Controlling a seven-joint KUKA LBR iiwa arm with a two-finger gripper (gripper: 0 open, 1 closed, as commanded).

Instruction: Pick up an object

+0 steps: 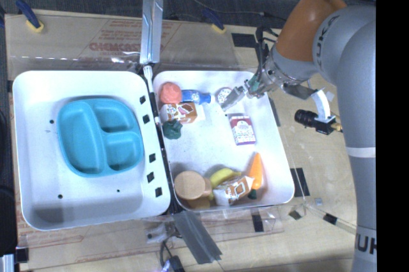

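the hand (231, 97) hung over the far part of the right bin (281, 165), slung from the grey arm (348, 41) that reached in past the bin's far right corner, so its wrist leaned down and toward the bin's middle. a small round silvery thing (223, 96) lay right at the fingertips, but whether the fingers were spread or pressed together could not be told, and nothing plainly sat between them, so no object counted as picked up.

the candidates all lay in that same bin. just beyond the tip, toward the divider, a blue piece (195, 96) touched a round orange-red ball (170, 92), with a brown-and-white packet (179, 113) and a dark green lump (172, 130) just nearer the camera. below the hand, closer to the viewer, a small red-and-white box (242, 129) lay flat and alone on bare floor, likely the easiest target since nothing crowded it. well toward the near wall, a tan round lid (190, 186), a yellow piece (222, 175), an orange carrot-like piece (255, 170) and another packet (238, 189) were piled against one another, probably harder to single out.

the left bin (25, 136), well away from the hand, held a blue divided tray (100, 135). both bins stood on the tabletop (313, 156)
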